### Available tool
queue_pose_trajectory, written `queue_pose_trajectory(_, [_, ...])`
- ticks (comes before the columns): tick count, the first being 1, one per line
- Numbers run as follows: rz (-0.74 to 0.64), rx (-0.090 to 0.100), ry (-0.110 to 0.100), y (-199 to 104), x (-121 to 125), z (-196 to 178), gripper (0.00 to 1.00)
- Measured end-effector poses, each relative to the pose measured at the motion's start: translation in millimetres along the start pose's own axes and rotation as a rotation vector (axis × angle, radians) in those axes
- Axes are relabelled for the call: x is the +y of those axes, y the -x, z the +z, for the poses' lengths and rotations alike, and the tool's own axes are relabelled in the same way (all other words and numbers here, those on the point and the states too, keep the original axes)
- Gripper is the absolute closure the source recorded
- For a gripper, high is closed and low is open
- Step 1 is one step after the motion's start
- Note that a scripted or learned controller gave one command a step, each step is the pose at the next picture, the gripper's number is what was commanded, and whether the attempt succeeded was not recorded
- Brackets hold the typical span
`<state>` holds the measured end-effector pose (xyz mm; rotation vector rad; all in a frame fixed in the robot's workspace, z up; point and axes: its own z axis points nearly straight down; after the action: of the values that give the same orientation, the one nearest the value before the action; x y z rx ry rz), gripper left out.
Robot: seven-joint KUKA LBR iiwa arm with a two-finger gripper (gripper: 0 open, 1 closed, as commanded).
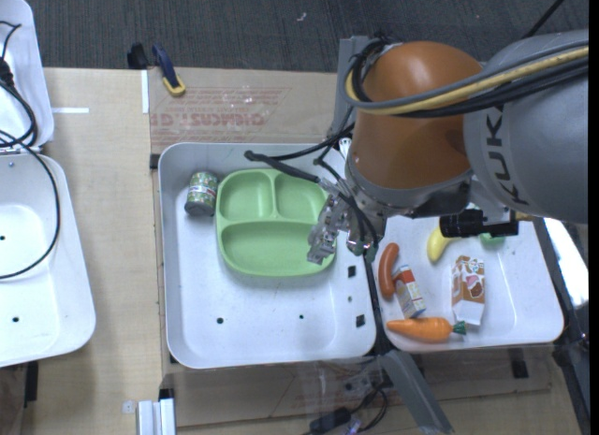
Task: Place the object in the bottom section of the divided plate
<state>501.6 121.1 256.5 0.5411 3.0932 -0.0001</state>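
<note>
white left bin [262,330] holds green divided plate [267,223] beside a tin [200,192]; gripper [323,237] state unclear.

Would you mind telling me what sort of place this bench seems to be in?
Probably a robotics lab's pick-and-place test bench: a KUKA arm reaches over two white bins, toy foods like a carrot and banana lie loose, and a green divided plate awaits sorting.

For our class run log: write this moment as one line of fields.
gripper: over divided plate's right rim, fingers unclear | plate: left bin | can: beside plate | carrot, hot dog, banana: right bin
</note>
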Motion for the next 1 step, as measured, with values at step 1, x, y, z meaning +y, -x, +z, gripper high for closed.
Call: queue_pose_trajectory(1, [0.002, -0.001, 0.000, 1.3, -0.1, -8.7, 1.00])
